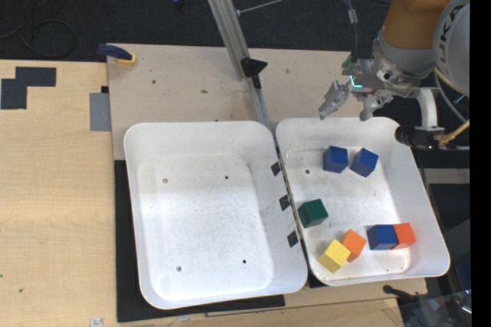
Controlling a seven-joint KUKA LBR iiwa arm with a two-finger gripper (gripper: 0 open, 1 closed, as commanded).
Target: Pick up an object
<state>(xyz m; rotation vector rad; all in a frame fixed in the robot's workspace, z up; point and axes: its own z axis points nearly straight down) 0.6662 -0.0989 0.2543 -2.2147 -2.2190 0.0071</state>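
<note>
Blue cubes, two of them [335, 159] [364, 162], sit just inside the far rim of the right bin [430, 226]. Gripper [349, 105] hovers above that rim, fingers spread, nothing between them. Step in hand looks like the approach. Next move likely calls for descending toward the camera onto the nearer-left cube, which lies just below the gripper.

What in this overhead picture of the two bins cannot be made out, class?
- Gripper, camera view: fingers too small and blurred to judge.
- Blue block and red-orange block: touching faces hidden by each other.
- Yellow block: side against the orange block hidden.
</note>
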